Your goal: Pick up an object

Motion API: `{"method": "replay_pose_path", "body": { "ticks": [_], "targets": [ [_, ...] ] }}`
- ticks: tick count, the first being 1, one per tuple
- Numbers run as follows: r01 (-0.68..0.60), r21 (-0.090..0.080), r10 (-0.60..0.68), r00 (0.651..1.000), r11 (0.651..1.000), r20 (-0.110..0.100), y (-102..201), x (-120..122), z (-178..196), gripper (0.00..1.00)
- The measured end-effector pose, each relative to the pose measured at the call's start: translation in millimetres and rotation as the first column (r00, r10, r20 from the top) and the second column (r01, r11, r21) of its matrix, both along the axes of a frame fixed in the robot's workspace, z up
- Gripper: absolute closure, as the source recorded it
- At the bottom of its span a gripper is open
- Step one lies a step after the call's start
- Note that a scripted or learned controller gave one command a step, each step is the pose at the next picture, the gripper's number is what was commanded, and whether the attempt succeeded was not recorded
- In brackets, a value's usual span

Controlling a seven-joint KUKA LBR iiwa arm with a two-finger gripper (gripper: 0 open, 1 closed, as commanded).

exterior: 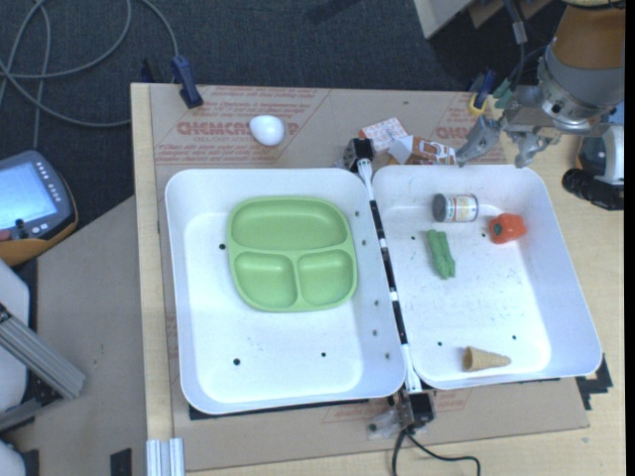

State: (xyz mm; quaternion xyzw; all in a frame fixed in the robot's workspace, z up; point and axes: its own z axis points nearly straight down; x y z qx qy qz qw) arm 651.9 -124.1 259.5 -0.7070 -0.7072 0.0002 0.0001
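Overhead, a camera is looking down at a slant on two shallow white bins sitting side by side on a cardboard-covered bench. The robot arm (587,38), grey with an orange band, is reaching in from the upper right, and its gripper (503,143) is hanging just above the far rim of the right bin (556,296). Its two fingers are standing apart with nothing between them.

Four small things are lying in the right bin. A little jar (455,207) is resting on its side near the far wall, and an orange-red toy vegetable (507,228) is sitting just beside it to the right. A green pod-shaped piece (441,253) is lying a little nearer the middle. A tan cone (484,359) is resting near the front wall, well apart from the others.

The left bin (198,345) is holding a green divided plate (293,253) with three compartments.

Beyond the bins, a white egg-shaped object (266,129) is sitting on the cardboard, with a blue clamp (185,79) gripping the bench's far left edge.
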Motion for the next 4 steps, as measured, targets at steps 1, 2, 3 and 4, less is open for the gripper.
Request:
{"method": "replay_pose_path", "body": {
  "ticks": [1,2,3,4],
  "targets": [
    [0.001,0.000,-0.001,1.000,1.000,-0.001,13.5,-31.5,-83.5,0.00],
    [0.001,0.000,-0.001,1.000,1.000,0.000,-1.2,-52.0,-175.0,0.00],
    [0.001,0.000,-0.001,1.000,1.000,0.002,-1.1,-51.4,-164.8,1.00],
    [-0.001,0.001,0.001,1.000,1.000,-0.001,72.9,-116.2,-74.9,1.00]
  ]
}}
